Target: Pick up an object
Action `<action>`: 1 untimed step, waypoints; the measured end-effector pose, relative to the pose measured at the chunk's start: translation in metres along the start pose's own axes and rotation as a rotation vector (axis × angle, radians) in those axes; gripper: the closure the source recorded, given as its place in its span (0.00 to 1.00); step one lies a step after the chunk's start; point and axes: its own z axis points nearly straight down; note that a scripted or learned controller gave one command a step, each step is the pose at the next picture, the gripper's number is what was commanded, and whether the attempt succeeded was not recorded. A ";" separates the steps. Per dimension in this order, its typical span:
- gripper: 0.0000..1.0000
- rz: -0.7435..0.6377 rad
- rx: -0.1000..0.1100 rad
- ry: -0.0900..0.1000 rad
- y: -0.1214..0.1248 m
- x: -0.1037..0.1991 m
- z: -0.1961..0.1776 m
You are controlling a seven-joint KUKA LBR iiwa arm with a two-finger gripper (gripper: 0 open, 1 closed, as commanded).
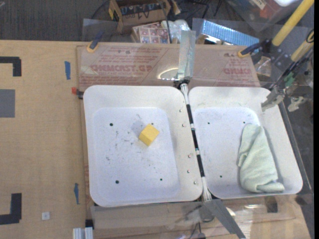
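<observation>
A small yellow block (149, 134) lies in the left white bin (99, 103), a little above its middle. A pale green folded cloth (257, 159) lies along the right side of the right white bin (219, 103). My gripper (279, 96) hangs over the upper right rim of the right bin, above and apart from the cloth, with nothing visibly in it. It is far from the yellow block.
A clear plastic wall (164, 68) stands behind both bins, with a metal divider (186, 59) at its middle. Clamps and cables (294, 78) crowd the right edge. A wooden bench top (40, 133) spreads to the left. Boxes and clutter (144, 14) lie beyond the bench.
</observation>
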 end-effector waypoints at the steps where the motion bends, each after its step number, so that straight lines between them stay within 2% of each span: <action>1: 0.00 -0.575 -0.001 -0.001 -0.049 0.053 -0.062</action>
